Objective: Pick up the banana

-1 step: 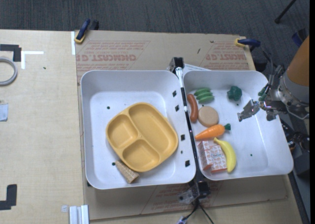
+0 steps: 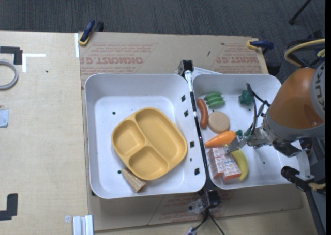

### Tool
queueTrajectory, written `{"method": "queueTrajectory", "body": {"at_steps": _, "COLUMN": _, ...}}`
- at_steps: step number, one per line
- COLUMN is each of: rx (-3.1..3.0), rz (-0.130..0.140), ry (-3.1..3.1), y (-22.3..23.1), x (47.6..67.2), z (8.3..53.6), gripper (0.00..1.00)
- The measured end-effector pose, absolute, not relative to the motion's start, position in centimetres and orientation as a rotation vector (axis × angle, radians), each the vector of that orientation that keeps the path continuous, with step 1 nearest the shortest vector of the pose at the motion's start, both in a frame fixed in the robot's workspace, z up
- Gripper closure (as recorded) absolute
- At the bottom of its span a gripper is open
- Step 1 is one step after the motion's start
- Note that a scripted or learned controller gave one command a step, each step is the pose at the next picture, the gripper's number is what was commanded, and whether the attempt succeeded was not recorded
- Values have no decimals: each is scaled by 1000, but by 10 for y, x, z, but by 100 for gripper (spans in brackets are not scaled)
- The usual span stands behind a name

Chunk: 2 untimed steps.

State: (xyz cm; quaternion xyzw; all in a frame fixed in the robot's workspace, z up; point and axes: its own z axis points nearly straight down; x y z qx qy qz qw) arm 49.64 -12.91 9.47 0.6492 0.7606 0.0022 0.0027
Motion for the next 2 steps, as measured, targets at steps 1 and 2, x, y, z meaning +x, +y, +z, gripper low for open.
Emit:
{"method": "queueTrajectory", "body": {"at_steps": 1, "rx": 2039, "rz": 6, "ry": 2384, "y": -129, "x": 496, "z": 103, "gripper": 100}}
{"method": "queueTrajectory", "body": {"at_steps": 2, "rx": 2270, "rz": -1, "ry": 2172, "y": -40, "x": 478, "z": 192, "gripper": 100}}
